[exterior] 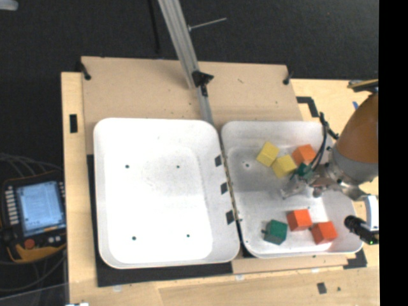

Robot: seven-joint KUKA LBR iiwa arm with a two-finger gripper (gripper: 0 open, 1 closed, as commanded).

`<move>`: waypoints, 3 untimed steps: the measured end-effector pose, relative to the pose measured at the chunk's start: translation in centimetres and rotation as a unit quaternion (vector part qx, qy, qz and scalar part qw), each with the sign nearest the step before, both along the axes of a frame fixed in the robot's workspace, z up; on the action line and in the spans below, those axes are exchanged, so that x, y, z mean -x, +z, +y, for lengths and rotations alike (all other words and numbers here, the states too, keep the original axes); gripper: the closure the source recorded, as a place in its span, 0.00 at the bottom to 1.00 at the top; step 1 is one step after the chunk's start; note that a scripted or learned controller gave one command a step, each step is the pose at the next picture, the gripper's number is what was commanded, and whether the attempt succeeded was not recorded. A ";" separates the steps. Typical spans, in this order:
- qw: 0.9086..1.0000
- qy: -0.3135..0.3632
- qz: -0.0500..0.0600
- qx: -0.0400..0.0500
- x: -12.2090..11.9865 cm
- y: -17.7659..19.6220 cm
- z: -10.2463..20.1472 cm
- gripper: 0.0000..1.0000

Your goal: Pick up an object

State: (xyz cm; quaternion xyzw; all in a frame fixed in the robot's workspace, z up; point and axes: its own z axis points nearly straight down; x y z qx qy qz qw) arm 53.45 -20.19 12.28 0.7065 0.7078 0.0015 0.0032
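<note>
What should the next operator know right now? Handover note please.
Gripper: low in the right bin, beside the yellow blocks and an orange block; jaw state unreadable, no hold visible.
Also in that bin: green block, two orange blocks near the front.
Left bin: white, on the bench.
Done: nothing visibly lifted.
Left: grasp one block and raise it.

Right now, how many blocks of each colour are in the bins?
Yellow: 2
Orange: 3
Green: 1
Total: 6, all in the right bin.
</note>
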 end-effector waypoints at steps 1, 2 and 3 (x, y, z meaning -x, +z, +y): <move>1.000 -0.003 0.000 -0.001 0.0 0.8 -0.1 1.00; 1.000 0.000 0.000 0.000 -0.6 5.3 -0.2 1.00; 1.000 0.001 0.000 0.000 -0.5 9.7 -0.5 1.00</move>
